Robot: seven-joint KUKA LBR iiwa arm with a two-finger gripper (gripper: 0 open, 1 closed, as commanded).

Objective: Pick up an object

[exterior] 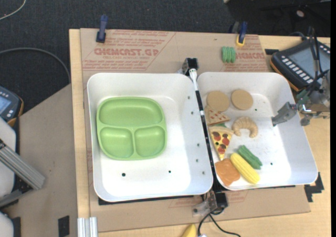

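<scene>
Yellow corn cob (244, 168) in right bin (294, 141), long axis diagonal, upper-left to lower-right

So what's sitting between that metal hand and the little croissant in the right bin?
Nothing: in the camera view, the stretch between the hand and the croissant is bare white floor of the right bin.

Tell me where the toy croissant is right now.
The croissant lies in the right bin, near its middle, just below the two round cookies and right of the pizza slice.
</scene>
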